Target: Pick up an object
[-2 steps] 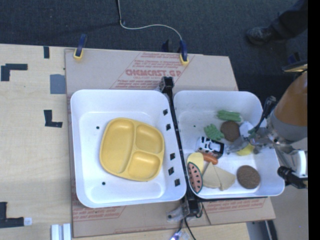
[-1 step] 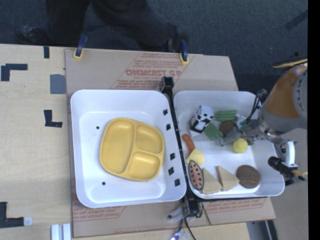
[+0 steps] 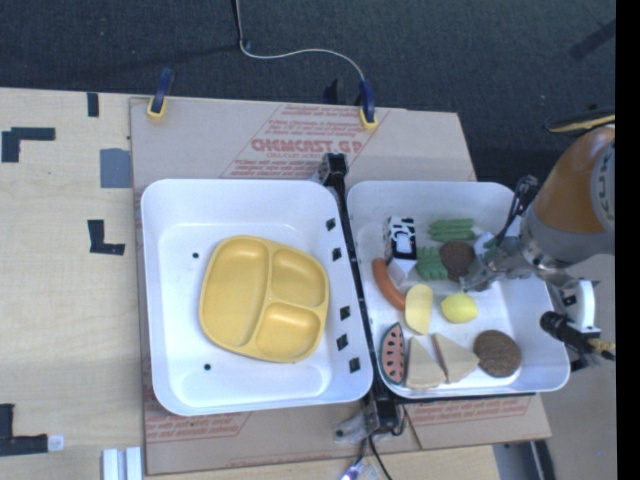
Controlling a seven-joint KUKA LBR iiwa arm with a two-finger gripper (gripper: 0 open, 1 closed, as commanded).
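While its finger state is unclear, the end effector (image 3: 478, 271) nears a round brown disc (image 3: 457, 258).

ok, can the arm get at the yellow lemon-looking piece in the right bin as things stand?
Probably yes. The tool sits low over the right bin, just right of the yellow piece. Nothing lies on top of the piece, but the pale yellow piece sits tight on its left, so a clean grasp could be tricky.

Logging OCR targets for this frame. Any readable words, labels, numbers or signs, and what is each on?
"CHEMCAST GP", partly legible red print: on the brown cardboard sheet under the bins, with more red lines around it too blurred to read.
Black-and-white carton in the right bin: markings show, no readable text.
Nothing else carries lettering.
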